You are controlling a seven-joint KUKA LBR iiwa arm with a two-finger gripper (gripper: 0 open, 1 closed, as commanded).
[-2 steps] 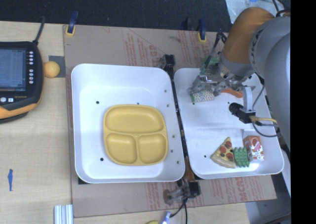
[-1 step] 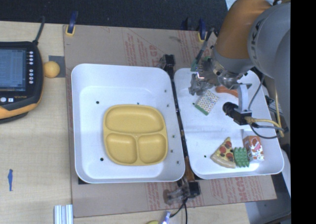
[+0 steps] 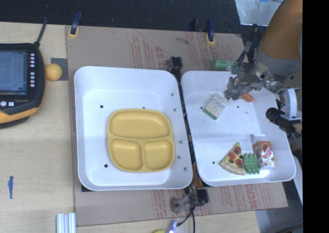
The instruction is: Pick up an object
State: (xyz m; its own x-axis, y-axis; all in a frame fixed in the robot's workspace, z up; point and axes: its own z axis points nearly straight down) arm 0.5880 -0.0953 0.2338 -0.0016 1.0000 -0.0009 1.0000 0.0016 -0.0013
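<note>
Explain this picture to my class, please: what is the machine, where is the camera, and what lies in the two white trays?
One camera looks down at a slant on a bench. The grey and orange machine at the right is a robot arm; its hand hangs over the right bin. That bin contains a small patterned packet, a toy pizza slice, a green piece and a red-and-white packet. The left bin contains a yellow divided plate. Whether the hand holds anything is unclear.
</note>
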